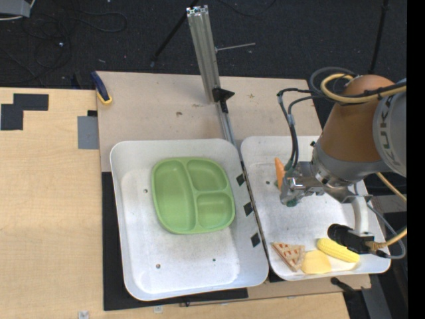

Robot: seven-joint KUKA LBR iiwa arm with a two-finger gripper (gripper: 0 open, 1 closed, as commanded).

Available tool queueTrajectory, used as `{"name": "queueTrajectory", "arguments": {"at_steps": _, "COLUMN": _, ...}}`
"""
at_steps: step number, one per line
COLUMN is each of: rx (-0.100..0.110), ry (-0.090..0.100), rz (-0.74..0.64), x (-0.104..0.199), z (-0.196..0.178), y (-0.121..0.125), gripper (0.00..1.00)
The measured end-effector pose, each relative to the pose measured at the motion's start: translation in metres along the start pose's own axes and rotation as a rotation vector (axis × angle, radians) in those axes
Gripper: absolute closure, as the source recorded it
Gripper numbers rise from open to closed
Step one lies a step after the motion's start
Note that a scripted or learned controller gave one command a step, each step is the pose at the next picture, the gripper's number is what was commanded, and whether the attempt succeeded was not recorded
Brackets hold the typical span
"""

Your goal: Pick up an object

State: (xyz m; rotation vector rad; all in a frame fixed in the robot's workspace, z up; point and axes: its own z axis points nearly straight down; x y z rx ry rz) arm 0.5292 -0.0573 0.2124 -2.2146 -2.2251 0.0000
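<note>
My gripper [290,195] hangs low over the middle of the right bin [260,153], under the grey arm with its orange band. A small orange carrot-like piece [279,171] lies just left of and behind the gripper, close to it. At the bin's near edge lie a tan waffle wedge [288,254], a pale yellow rounded piece [316,264] and a yellow corn-like piece [337,250]. From this view nothing can be seen held in the gripper.
The left bin [133,258] holds a green divided plate [193,195] near its middle. An upright metal post [204,52] stands behind the bins. Black clips [249,208] sit along the rim between the two bins.
</note>
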Motion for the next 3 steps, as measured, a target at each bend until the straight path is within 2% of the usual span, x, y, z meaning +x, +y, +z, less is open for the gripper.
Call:
{"name": "queueTrajectory", "arguments": {"at_steps": 2, "rx": 0.001, "ry": 0.001, "rz": -0.001, "x": 0.105, "z": 0.012, "y": 0.037, "gripper": 1.00}}
{"name": "queueTrajectory", "arguments": {"at_steps": 3, "rx": 0.000, "ry": 0.000, "rz": 0.000, "x": 0.145, "z": 0.001, "y": 0.053, "gripper": 1.00}}
